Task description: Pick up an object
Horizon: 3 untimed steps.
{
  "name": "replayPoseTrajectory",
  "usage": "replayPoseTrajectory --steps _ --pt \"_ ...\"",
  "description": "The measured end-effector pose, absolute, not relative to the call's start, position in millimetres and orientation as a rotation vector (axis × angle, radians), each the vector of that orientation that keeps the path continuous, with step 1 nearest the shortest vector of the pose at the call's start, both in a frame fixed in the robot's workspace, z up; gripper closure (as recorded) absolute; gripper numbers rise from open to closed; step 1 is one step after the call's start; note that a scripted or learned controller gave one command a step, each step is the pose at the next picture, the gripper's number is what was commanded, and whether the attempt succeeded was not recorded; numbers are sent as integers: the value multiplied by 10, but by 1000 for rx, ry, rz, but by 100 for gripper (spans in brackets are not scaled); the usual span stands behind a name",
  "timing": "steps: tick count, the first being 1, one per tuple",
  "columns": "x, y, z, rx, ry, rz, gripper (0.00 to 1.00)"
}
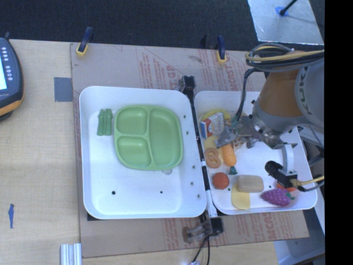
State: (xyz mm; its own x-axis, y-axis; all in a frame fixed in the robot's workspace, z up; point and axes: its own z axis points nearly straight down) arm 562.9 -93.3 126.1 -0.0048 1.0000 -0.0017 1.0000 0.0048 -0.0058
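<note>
The right bin (305,203) holds several toy foods. An orange carrot-like piece (229,157) and a round tan pastry (213,158) lie near its left wall, with a red tomato (220,180) below them. A yellow cheese wedge (240,197), a beige bread piece (250,183) and purple grapes (276,197) sit along the front. A small red and blue carton (206,128) and a yellow item (216,116) lie at the back left. My gripper (229,138) hangs low over the back-left cluster, just above the carrot-like piece, and partly hides the items under it.
The left bin (94,197) holds a green divided plate (149,137) and a green pea-pod-like piece (104,121). A black clamp (188,84) sits between the bins at the back. A handheld pendant (8,76) lies at the far left. Cables (278,51) loop above the arm.
</note>
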Motion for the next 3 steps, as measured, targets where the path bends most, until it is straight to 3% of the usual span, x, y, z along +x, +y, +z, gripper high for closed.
replayPoseTrajectory --steps 1,2,3 --pt "5450 -1006 1012 -2216 -2221 6 0" --pt "5460 -1013 1126 -2215 -2224 6 100" --pt "6303 -540 1980 -2215 -2239 -13 100"
